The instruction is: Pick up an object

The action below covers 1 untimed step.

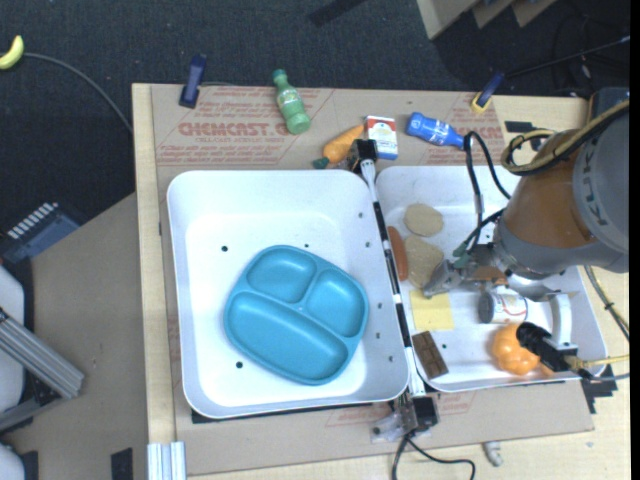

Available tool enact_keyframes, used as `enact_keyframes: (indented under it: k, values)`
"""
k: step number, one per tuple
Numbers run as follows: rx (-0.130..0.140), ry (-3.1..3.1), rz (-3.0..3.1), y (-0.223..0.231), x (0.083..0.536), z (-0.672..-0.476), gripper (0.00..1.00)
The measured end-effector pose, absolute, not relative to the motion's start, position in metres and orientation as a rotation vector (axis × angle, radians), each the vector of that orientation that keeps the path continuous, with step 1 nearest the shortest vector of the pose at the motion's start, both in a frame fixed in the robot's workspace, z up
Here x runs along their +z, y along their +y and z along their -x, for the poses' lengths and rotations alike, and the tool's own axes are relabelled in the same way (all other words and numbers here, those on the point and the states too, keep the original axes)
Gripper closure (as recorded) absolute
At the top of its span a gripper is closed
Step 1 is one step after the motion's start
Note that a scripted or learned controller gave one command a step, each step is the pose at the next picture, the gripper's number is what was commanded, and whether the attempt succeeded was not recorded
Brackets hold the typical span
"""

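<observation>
The right bin [455,186] holds several small objects. Among them are a round tan cookie [423,220], a reddish sausage [397,251], a tan lump [424,260], a yellow square slice [432,314], a brown bar [430,354], a small white can [499,306] and an orange toy [510,351]. My gripper [441,281] reaches in from the right and hangs low over the middle of this bin, just right of the tan lump and above the yellow slice. Nothing is visibly held in it. The arm hides the bin's right side.
A blue divided plate [295,312] lies in the left bin [200,208]. Behind the bins on the bench are a green bottle [291,103], a blue bottle [434,129], a carrot [343,144], a small carton [381,136] and a blue marker [192,80]. Cables loop near the arm [550,218].
</observation>
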<state>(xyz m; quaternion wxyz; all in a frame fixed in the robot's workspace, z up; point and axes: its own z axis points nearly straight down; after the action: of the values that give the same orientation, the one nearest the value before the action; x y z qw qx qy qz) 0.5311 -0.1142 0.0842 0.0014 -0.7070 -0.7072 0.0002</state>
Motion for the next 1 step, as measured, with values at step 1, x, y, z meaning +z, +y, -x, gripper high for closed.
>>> enact_keyframes:
  k: [1]
  values:
    - [-0.001,-2.224,2.221,-0.1198,0.0906,-0.6389,0.00]
